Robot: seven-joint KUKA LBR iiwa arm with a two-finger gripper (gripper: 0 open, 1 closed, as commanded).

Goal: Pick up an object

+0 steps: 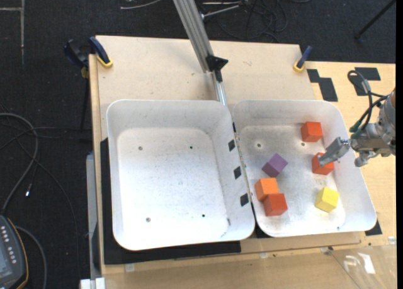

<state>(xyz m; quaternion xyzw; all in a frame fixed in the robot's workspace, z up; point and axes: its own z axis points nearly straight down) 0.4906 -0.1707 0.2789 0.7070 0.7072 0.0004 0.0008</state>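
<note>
The right bin (352, 215) holds several small blocks. An orange-red cube (311, 131) sits at the back, a purple cube (274, 165) near the middle, and a yellow cube (326, 199) at the front right. An orange cube (266, 187) touches a red cube (275, 204) at the front left. My gripper (348, 155) comes in low over the bin's right side and stands open. One of its fingers (337, 148) reaches down against the top of a red block (322, 166). That block lies beside the finger, not between the two.
The left bin (119, 155) adjoins the right one along a shared rim (236, 162). A slanted metal pole (192, 20) comes down to the bench behind the bins. Clamps (101, 55) hold the back corners of the board.
</note>
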